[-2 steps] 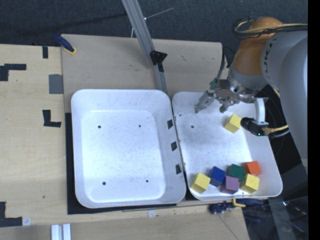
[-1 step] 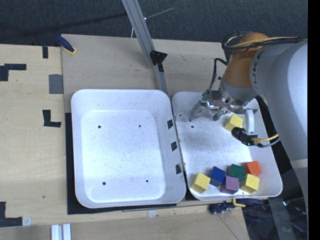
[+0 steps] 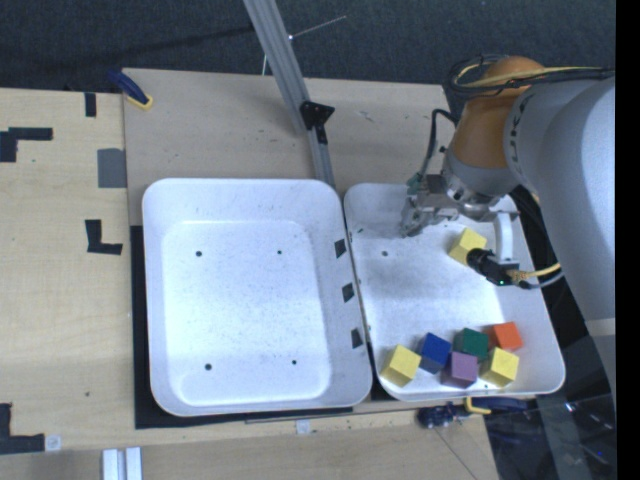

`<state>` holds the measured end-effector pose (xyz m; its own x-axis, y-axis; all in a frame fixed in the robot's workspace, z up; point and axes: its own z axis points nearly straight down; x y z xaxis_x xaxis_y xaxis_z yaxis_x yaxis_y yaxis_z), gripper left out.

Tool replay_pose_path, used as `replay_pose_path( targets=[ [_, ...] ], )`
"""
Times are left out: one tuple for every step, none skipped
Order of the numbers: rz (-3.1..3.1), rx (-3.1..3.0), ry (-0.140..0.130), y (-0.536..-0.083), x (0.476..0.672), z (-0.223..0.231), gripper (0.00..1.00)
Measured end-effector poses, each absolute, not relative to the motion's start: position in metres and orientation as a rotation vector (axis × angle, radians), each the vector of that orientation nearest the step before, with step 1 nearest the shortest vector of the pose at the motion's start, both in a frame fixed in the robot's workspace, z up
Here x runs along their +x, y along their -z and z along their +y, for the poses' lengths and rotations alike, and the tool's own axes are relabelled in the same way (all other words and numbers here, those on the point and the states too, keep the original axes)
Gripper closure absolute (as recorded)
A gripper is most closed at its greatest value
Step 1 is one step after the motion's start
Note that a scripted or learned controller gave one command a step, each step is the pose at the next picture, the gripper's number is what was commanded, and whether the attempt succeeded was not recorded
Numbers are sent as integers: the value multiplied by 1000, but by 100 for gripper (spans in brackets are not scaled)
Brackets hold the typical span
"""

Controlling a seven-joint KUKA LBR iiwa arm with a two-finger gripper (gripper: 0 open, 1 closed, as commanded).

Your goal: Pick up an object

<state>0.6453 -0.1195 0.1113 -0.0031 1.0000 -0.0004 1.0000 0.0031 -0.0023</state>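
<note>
My gripper [image 3: 412, 223] hangs over the far part of the right bin [image 3: 400, 278], its tips low near the bin floor with no object between them. A yellow block [image 3: 466, 245] lies just to its right, apart from the fingertips. Along the bin's near edge sits a cluster of blocks: yellow [image 3: 402, 365], blue [image 3: 435, 351], green [image 3: 471, 343], purple [image 3: 463, 368], orange [image 3: 507, 336] and another yellow [image 3: 503, 366]. The grey arm with its orange band [image 3: 490, 128] reaches in from the right.
The left bin [image 3: 240, 298] stands beside the right one, their rims touching. A slanted metal pole [image 3: 285, 63] rises behind the bins. Black tape marks lie on the wooden bench at the left.
</note>
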Motion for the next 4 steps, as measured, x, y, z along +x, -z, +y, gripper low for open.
replay_pose_path(
  targets=[
    [-2226, -2223, 4, -165, 655, -125, 100],
    [-2225, -2221, 3, -207, 653, -124, 100],
    [-2227, -2222, 4, -256, 651, -132, 100],
    [-2225, -2220, 3, -285, 652, -131, 100]
  ],
)
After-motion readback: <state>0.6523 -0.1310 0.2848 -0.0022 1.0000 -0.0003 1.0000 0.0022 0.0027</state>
